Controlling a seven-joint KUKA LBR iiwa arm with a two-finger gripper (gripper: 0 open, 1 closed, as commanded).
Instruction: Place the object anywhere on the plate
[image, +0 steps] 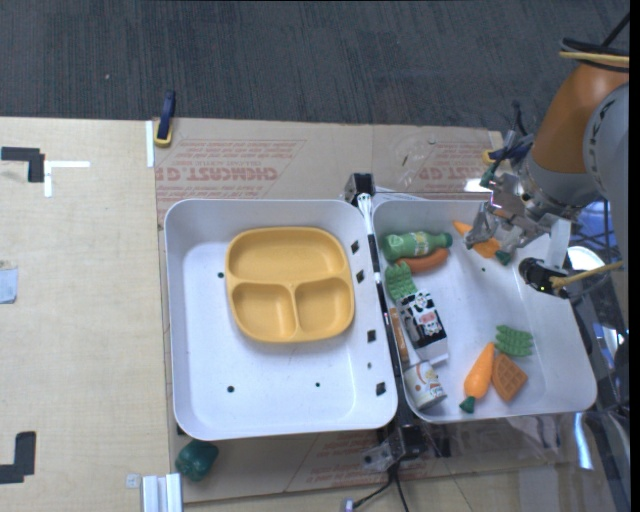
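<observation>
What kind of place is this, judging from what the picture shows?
Probably a robotics lab test bench, not a kitchen. Two white bins sit on cardboard; one holds a yellow divided plate, the other toy food such as a carrot and a green bottle. A grey robot arm reaches in.

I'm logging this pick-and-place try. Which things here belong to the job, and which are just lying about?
Job:
- yellow three-compartment plastic plate in the left white bin
- grey arm's gripper, at the right white bin's far corner

Lying about:
- green toy bottle
- orange toy carrot
- black-and-white carton
- green leafy toy
</observation>
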